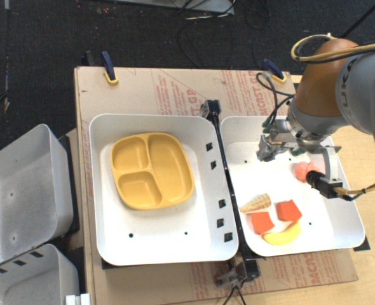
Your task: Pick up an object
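In the right bin lie several small items. A tan cone-shaped piece sits near the bin's left wall, with two orange-red blocks beside it and a yellow banana just in front of them. A pink-red object rests further back, partly behind the arm's hardware. My gripper hangs over the back left part of this bin, left of the pink-red object and well behind the cone. Nothing shows in its grasp.
The left bin holds a yellow divided plate. A black divider runs between the two bins. Grey tubs stand off the bench at the left. Cables trail from the arm's wrist.
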{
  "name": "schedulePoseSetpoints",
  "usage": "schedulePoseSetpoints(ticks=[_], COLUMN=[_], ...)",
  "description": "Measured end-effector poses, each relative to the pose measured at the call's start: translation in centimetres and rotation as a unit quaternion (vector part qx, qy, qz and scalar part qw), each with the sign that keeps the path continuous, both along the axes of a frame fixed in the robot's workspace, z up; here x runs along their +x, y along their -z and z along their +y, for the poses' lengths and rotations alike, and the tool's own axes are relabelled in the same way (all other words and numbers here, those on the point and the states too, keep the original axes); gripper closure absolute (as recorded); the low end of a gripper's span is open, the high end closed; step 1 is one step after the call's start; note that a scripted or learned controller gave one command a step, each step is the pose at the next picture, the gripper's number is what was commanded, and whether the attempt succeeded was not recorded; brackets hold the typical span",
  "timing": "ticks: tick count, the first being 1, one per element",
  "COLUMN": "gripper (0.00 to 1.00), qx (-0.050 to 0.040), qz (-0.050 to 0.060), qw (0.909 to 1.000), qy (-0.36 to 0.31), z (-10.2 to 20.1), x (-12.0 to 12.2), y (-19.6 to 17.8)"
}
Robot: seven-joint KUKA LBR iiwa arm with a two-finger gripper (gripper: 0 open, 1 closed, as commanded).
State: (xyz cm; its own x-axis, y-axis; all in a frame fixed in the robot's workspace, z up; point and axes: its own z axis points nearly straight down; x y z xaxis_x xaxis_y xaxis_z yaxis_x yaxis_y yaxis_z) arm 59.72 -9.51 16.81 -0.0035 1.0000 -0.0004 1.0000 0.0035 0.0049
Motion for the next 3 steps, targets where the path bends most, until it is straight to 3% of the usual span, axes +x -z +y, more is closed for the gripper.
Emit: schedulePoseSetpoints(ticks=[1,2,3], gripper=[1.0,1.0,1.0], qx=[-0.0007,-0.0002,0.0005], qz=[-0.001,0.001,0.002], qw=[1.0,1.0,1.0], qy=[0.0,0.0,-0.002], z=[-0.9,-0.9,4.2], x=[0.7,0.7,1.1], y=[-5.4,-7.1,-7.2])
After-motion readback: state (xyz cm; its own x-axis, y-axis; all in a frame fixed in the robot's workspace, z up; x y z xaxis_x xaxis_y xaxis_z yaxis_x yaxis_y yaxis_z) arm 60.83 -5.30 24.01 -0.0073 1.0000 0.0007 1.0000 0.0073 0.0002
